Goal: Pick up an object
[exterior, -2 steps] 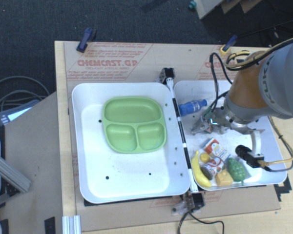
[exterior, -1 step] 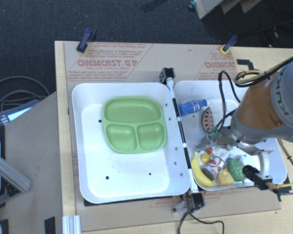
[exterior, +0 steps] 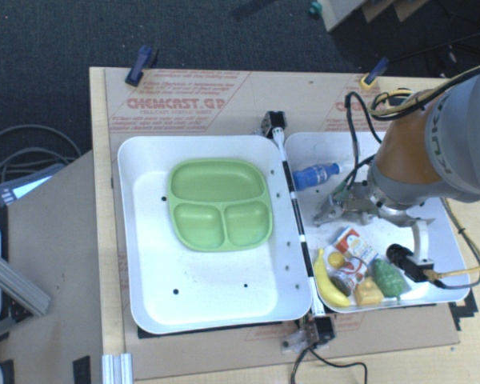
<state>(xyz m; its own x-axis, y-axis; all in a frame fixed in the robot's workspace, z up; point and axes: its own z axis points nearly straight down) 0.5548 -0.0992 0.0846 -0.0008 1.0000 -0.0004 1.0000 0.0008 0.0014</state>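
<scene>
hovering hand (exterior: 336,206) over right bin (exterior: 320,146), near blue bottle (exterior: 314,175); grip state unclear.

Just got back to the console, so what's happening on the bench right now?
The arm is reaching into the right bin, with its gripper low over the bin floor just below the blue bottle. Nothing shows between its jaws. A banana, a snack packet and a green toy lie at the bin's near end. The left bin holds a green tray.
</scene>
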